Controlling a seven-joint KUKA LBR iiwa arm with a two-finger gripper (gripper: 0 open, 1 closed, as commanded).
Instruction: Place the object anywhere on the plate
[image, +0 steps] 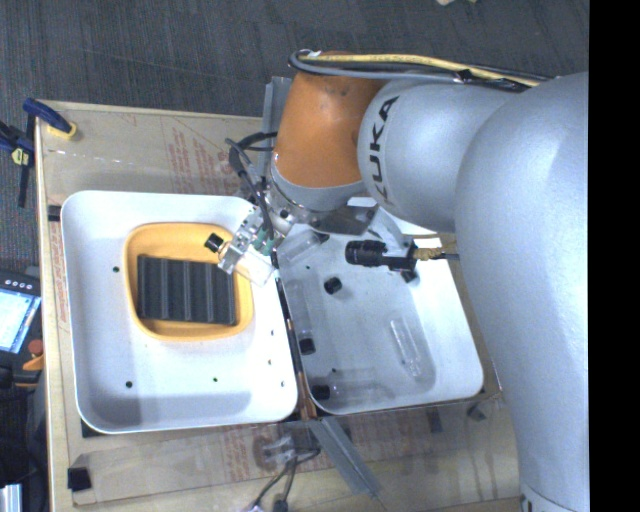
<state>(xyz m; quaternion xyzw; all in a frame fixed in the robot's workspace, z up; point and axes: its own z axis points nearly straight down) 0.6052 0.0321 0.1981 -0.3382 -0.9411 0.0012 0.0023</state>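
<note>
The arm (440, 170) covers much of the right bin (455, 345) and the bench behind it, so that bin's upper part is hidden. The gripper (238, 250) sits at the upper right edge of the plate (150, 240), but it is small and cluttered with wiring, and I cannot tell how it is set or whether anything sits in it.

The bench is pale board with red printed lines, standing on dark carpet. The left bin (100, 380) holds the yellow plate with a dark ribbed insert (188, 290) at its centre. In the right bin a clear, tube-like object (407, 345) lies toward five o'clock, hard to make out against the white floor, well apart from the plate. A small dark piece (333, 286) lies near the bin's middle, two more along its left wall (306, 346) toward seven o'clock.
</note>
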